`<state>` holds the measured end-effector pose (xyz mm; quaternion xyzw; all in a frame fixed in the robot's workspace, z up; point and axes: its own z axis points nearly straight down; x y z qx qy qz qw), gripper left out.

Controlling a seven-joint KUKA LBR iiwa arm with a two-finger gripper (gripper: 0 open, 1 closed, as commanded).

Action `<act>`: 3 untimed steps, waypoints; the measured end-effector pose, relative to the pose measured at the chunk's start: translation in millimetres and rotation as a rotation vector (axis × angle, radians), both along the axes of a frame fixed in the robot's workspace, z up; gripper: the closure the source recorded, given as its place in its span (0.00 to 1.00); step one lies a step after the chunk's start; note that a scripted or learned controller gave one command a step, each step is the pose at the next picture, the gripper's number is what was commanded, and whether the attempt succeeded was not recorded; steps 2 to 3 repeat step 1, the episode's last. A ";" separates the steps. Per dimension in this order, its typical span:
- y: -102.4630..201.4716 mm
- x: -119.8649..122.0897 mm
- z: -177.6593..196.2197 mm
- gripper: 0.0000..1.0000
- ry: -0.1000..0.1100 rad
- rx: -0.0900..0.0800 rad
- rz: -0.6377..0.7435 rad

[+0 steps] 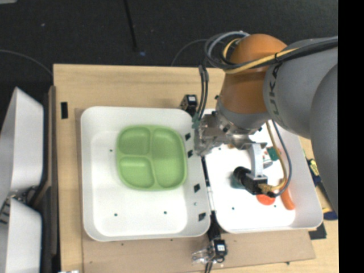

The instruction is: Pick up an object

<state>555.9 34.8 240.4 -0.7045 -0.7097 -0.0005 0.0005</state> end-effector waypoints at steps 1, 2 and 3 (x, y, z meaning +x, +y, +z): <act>48.4 -11.9 10.6 1.00 -0.002 0.001 0.001; 48.4 -11.9 10.6 1.00 -0.002 0.001 0.001; 48.4 -11.9 10.6 1.00 -0.002 0.001 0.001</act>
